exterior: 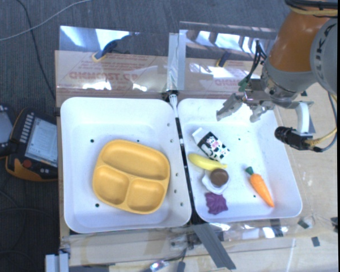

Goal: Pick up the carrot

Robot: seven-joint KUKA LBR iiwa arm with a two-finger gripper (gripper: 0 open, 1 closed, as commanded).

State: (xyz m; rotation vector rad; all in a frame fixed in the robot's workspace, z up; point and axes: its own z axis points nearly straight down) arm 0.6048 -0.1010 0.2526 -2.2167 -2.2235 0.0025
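Right bin (283,169): the landmark here; it holds all the small things, so the arm works over this side.
Left bin (79,152): beside the right bin, touching along the shared rim; it carries a yellow tray (131,175) with three compartments, apart from the clutter.
Arm (297,38): reaches over the right bin's far edge, held above its back part with nothing under it to bump.
Pincer (243,110): fingers spread wide, grasping nothing, hanging over the right bin's far half (well apart from the carrot).
Carrot (260,188): lies flat in the right bin's near right part, green end toward the middle, free of its neighbours, so it looks open to a grab.
Banana (206,162): mid-bin, left of the carrot.
Milk carton (212,145): just behind the banana.
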